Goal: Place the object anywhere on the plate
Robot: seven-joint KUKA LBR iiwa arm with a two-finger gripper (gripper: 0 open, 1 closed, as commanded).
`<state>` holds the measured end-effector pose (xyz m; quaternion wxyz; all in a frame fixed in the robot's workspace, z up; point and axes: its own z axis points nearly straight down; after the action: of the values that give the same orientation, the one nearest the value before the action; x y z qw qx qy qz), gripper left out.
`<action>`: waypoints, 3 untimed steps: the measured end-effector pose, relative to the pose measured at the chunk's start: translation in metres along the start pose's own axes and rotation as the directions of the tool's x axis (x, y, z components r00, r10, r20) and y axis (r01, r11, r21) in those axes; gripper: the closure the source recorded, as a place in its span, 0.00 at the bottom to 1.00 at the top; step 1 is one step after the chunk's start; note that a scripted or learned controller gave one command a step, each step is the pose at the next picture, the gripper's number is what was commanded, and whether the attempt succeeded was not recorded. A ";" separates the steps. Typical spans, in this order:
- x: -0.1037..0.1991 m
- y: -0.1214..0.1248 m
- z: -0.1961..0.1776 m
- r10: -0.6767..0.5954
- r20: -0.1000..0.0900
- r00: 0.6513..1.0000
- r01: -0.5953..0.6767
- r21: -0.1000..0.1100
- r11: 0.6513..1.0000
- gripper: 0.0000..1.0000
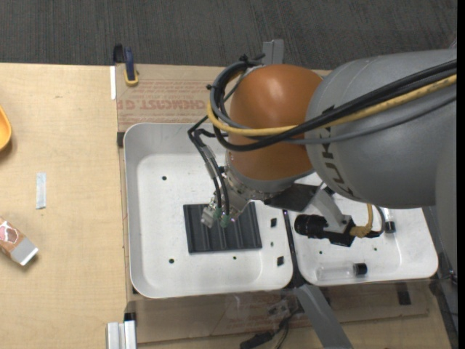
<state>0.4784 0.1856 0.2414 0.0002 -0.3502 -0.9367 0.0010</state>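
Camera view, single frame. We see the arm (378, 122) reaching in from the right, its orange band (272, 122) sitting over the left bin (145, 195). Below the wrist, the pincer (218, 217) hangs directly above a dark ribbed plate (232, 238) that lies flat on the floor of that bin, toward its front half.

Pincer state: we cannot tell. The wrist and cabling cover most of it; what pokes out is a small greenish-grey cluster at the plate's upper left part.

Object: we cannot identify it with confidence. Whether that small cluster at the pincer tip includes the object is too small and blurred to settle. No separate loose item is clearly lying on the visible part of the plate. The right bin (378, 260) carries some small dark bits, which look like fittings rather than the object.

Judgement on progress: the arm is positioned over the plate, so we read this as the placing stage, either about to let go or just at contact. Release and retreat appear to remain. Placement not yet confirmed.

Elsewhere on the worktop (58, 195): a few stray bits at the left, well apart from the bins.
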 end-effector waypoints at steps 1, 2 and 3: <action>0.022 0.024 -0.003 0.297 0.001 0.955 -0.297 0.000 0.955 1.00; -0.005 0.035 0.006 0.365 0.001 0.931 -0.365 0.002 0.931 1.00; 0.006 0.038 0.020 0.646 0.002 0.763 -0.646 0.004 0.763 1.00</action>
<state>0.4987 0.2182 0.2214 0.0002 -0.6511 -0.7590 0.0032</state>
